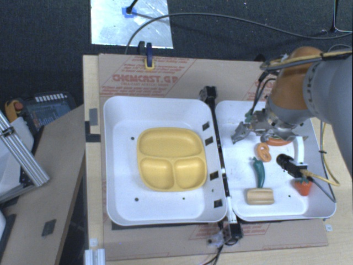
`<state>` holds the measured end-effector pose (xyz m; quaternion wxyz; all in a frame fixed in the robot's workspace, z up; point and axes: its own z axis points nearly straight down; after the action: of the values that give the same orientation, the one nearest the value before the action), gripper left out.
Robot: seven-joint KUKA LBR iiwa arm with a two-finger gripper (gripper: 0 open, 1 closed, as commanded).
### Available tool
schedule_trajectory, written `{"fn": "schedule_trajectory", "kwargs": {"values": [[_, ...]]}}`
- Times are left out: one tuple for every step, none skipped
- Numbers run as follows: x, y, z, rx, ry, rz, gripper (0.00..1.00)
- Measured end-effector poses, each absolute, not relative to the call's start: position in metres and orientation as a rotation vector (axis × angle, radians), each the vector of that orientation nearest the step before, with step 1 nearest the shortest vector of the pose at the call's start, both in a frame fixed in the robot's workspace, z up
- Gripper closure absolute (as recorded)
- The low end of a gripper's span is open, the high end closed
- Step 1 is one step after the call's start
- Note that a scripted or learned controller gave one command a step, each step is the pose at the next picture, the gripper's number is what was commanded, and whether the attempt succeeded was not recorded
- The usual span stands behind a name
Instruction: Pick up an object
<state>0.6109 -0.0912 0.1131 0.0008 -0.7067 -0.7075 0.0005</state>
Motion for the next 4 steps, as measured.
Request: {"fn": "schedule_trajectory", "kwargs": {"values": [[0.612, -0.092, 0.127, -2.223, -2.225, -0.003, 1.0], [0.615, -0.101, 0.177, -2.226, -2.225, -0.005, 1.0], [0.618, -0.097, 0.221, -2.221, -2.23, -0.006, 1.0], [0.619, -0.098, 0.271, -2.221, -2.23, -0.007, 1.0]]}}
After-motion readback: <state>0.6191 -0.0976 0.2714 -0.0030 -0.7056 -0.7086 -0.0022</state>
